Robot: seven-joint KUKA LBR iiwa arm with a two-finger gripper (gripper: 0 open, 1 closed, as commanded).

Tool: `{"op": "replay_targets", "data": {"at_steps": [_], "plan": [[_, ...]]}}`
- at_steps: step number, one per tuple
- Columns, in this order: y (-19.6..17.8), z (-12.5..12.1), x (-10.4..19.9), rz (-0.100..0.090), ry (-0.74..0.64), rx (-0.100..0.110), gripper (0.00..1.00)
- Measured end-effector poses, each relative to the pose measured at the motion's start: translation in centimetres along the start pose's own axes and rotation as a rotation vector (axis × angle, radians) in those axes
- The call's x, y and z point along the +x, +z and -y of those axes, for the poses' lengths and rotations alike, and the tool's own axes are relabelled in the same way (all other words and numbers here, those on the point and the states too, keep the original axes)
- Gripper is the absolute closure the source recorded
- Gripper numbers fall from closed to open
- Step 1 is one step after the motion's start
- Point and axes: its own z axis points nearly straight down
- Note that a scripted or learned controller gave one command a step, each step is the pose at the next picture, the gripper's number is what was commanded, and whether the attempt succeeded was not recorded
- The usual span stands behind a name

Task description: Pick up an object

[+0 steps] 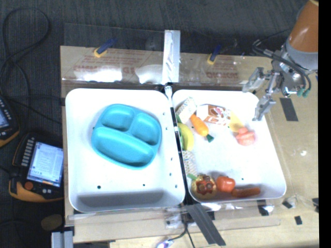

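Fingers [262, 106] of the gripper [264, 94] stand apart with nothing between them, hanging over the upper right corner of the right bin [269, 154], at its rim. The arm [305, 30] comes in from the upper right, its orange band showing at the frame's corner. Nearest below the fingertips, and a little to their left, lies a pink-red rounded toy [245, 136] on the bin floor, touching a small yellow piece [236, 122] just above it; both sit apart from the fingers. Farther left in the same bin are a brown and white packet [214, 114], a toy carrot [199, 125] lying at a slant, and a banana [185, 136] against the left wall. Along the bin's near wall rest a brownish round toy [204, 185], a tomato [225, 183] touching it, and a red sausage-like piece [247, 191] beside the tomato. The left bin [83, 190] bears a blue divided tray [126, 135], well apart from the gripper. A handheld controller [39, 167] lies off the bench at the left.
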Motion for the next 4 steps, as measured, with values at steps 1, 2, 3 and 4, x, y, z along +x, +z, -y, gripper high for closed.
{"op": "replay_targets", "data": {"at_steps": [1, 2, 3, 4], "plan": [[11.3, 1.6, 5.2, -0.002, -0.021, 0.001, 0.00], [15.2, 2.0, 3.6, 0.000, -0.068, 0.003, 0.00], [17.2, 2.5, 0.7, 0.014, 0.000, 0.002, 0.00], [14.8, 2.5, 2.0, 0.002, 0.013, -0.001, 0.00]]}}
